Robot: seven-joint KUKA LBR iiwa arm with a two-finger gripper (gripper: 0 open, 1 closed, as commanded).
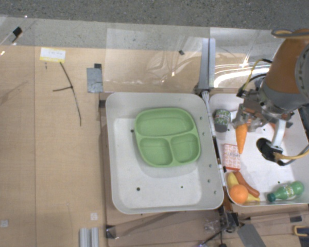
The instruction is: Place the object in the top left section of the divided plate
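My two-finger gripper [243, 123] hangs over the right-hand shallow white bin [298, 138], and a small orange carrot-shaped toy [241, 138] points down from between my fingers, its broad top pinched there, its tip above the bin floor. So I am closed on the carrot, near the wall that divides the bins. It looks like light, stiff moulded plastic, smooth and tapered, so I judge it could slide out or swing if I move sharply; the thick upper end is the safest place to hold. The pale green divided plastic plate [167, 136] lies in the left bin [123, 189], well apart from me. Below me lie a red-printed flat packet [232, 156], an orange ball-shaped fruit [239, 193] and a green bottle [286, 191].
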